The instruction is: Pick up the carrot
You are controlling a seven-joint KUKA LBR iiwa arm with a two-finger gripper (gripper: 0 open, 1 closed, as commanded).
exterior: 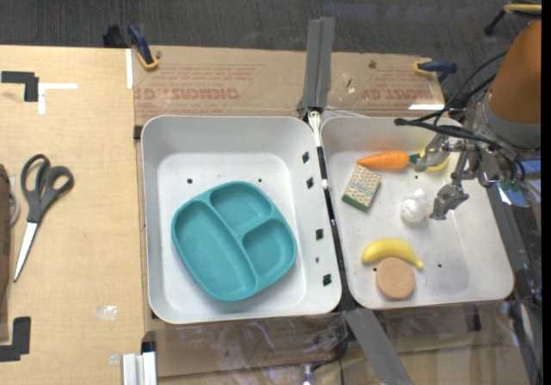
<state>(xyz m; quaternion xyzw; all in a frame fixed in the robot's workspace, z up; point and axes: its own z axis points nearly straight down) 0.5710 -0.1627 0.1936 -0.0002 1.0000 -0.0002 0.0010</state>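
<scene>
One carrot [384, 160] lying beside hand [449, 183].

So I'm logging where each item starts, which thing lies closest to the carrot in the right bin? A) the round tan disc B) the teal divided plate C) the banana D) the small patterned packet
D: the carrot lies at the far side of the right bin, with the small patterned packet just below its left end; the banana lies farther toward the near side.

A teal divided plate [234, 240] lies in the left bin [159, 228]. In the right bin [482, 280]: banana [392, 251], tan disc [396, 278], sponge [362, 186]. Scissors [36, 199] rest on the bench
</scene>
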